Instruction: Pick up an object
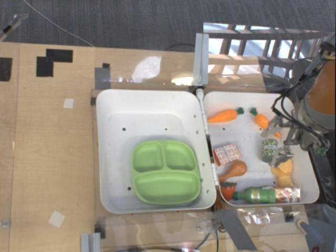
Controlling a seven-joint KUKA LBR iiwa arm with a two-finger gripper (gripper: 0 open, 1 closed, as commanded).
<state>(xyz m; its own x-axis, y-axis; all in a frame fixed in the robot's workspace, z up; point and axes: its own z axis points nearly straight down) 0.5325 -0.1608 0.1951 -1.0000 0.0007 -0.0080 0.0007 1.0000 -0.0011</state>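
Crowding is the trouble in the right bin (pixel 315 193), at the right of the frame, where the pincer (pixel 279 140) hangs low over a small green-and-white can (pixel 270 148). The metal parts blur into the can, so I cannot tell whether it is open, closed or gripping anything. To my eye the can is the likely target, and the step wants a straight vertical approach, with the pincer centred on it. A yellow toy (pixel 284 168) lies just below the can, and a small carrot (pixel 261 121) just above, so a sideways drift could knock either. A bottle (pixel 266 195) lies along the lower wall, a drumstick (pixel 233 169) and a printed packet (pixel 227 154) sit left of centre, and a larger carrot (pixel 222 116) lies upper left. The freest floor is the white patch between packet and can. The left bin (pixel 113 114), on the same desk (pixel 47 167), carries a green divided plate (pixel 166 172) with open room above it.
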